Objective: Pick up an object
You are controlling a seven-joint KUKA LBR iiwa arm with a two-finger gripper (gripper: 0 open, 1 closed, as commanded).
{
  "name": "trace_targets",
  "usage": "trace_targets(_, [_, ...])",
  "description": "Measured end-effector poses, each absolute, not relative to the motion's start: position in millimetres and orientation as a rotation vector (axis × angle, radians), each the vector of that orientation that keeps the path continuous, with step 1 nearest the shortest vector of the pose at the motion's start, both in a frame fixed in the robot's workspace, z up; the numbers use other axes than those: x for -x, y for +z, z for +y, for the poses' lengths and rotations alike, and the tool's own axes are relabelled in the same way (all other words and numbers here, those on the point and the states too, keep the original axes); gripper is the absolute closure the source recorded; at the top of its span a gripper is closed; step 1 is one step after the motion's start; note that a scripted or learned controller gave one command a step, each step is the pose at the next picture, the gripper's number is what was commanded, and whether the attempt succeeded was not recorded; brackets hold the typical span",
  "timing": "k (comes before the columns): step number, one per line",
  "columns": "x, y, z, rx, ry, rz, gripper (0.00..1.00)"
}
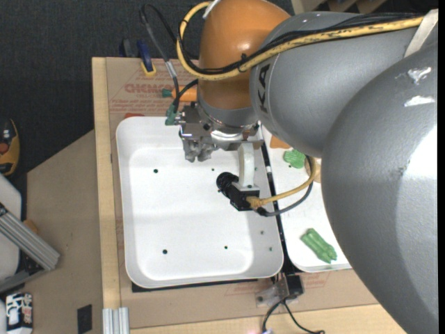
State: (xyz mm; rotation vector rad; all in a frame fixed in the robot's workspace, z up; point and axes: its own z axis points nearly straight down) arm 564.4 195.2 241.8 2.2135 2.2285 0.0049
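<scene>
Arm comes in from the right, w/ the orange band sitting above the wrist and the gripper hanging over the far part of the left bin. Fingers point down toward the bin floor near its back wall; they read as a dark metal cluster from this angle, so can't tell whether they're apart or together, and nothing is visible between them. Below the fingers and on toward the near rim, the left bin floor is bare white except for a few small dark dots. A black fitting w/ a yellowish cable hangs off the wrist side, just right of the fingers and nearer the camera, over the same bin. Right bin is mostly covered by the arm; two green objects show in it. One green object, ridged and elongated, lies well to the right of the fingers and toward the near rim. The other green piece sits right of the fingers, about level w/ them, partly hidden by the arm — prob. a similar toy, shape unclear. Both bins rest on a brown cardboard sheet.
</scene>
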Motion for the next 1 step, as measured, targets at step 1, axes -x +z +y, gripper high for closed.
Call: trace_targets(1, [-576.9, 447.9, 186.1, -2.213, 0.027, 2.216, 1.0])
